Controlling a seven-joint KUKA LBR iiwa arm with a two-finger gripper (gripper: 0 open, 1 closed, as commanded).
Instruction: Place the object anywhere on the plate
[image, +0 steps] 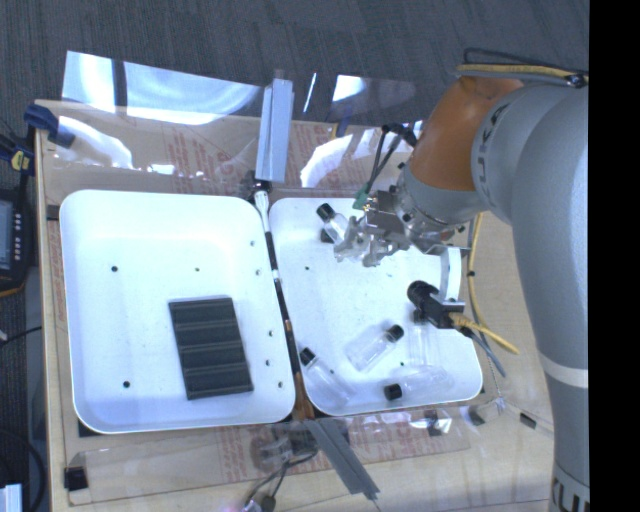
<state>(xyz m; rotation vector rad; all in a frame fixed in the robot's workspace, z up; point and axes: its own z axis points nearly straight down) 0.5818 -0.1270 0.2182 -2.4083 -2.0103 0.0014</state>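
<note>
The plate (210, 347) is a dark grey ribbed rectangle lying in the left bin (110, 230), toward its front. Several clear small bottles with black caps lie in the right bin (300, 240). One bottle (329, 224) sits near the back left corner, and my gripper (365, 243) hangs low just to its right, close to it. Another bottle (374, 344) lies tilted in the middle front. A third bottle (320, 374) rests at the front left corner, and one more bottle (417, 383) lies along the front right.
A ridge where the two bin rims meet (278, 290) separates the bins. A metal bar (273, 128) stands behind them. Crinkled clear plastic sheeting (150, 150) covers the bench at the back.
</note>
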